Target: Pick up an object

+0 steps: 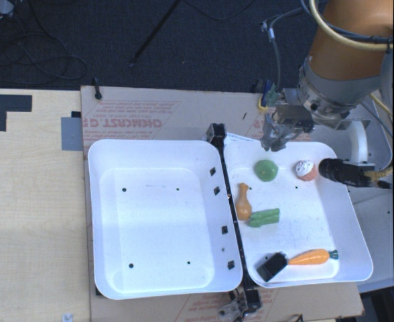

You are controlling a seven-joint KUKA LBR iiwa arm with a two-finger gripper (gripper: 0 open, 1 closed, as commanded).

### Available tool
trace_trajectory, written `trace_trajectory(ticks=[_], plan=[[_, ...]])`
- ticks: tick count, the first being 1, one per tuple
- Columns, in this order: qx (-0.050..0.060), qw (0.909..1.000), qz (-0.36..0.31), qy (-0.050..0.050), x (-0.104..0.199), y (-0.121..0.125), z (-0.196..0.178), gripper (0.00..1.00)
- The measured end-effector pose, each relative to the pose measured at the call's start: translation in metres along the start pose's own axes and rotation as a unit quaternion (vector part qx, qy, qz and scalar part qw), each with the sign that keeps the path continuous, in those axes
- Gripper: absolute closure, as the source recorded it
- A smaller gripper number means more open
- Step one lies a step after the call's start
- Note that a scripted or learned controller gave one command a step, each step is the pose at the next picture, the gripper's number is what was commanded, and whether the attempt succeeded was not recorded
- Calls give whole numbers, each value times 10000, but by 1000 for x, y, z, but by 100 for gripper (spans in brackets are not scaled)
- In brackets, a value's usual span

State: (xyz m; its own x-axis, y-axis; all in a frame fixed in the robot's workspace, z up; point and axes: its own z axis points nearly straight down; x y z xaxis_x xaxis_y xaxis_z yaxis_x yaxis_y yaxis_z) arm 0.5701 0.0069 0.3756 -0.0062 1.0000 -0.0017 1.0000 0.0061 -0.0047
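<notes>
Plainly, several candidate objects lay in the right bin (pixel 358 247), and none of them sat between the fingers of the gripper (pixel 275 141). Nearest the gripper was a round green ball (pixel 266 170), resting on the bin floor just toward six o'clock from the fingertips and apart from them. At about three o'clock from the ball lay a small white and orange-red ball (pixel 305 170), close to the bin's far right wall. Toward seven o'clock from the green ball, an orange gourd-shaped toy (pixel 242 203) lay near the divider between the bins, and a green oblong toy (pixel 264 217) was just beside it at its four o'clock, seemingly touching. Farther toward six o'clock, near the front rim, an orange carrot (pixel 309 257) with a green tip lay almost level, and a black block (pixel 272 266) sat at its nine o'clock end, touching or nearly so.

The gripper hung over the far edge of the right bin, at twelve o'clock from the green ball, below the orange-banded arm (pixel 348 29). Whether its jaws stood apart or together could not be told from this slant.

The left bin (pixel 100 180) lay at nine o'clock, both bins resting on a cardboard sheet (pixel 150 116).
</notes>
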Motion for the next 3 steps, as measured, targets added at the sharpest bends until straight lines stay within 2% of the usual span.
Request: trace_trajectory(ticks=[1, 2, 3], plan=[[-76, 10000, 6, 22, 40, -48, -123, 100], [-30, 10000, -16, 19, 126, -33, -164, 100], [-8, 10000, -1, 2, 166, 35, -160, 100]])
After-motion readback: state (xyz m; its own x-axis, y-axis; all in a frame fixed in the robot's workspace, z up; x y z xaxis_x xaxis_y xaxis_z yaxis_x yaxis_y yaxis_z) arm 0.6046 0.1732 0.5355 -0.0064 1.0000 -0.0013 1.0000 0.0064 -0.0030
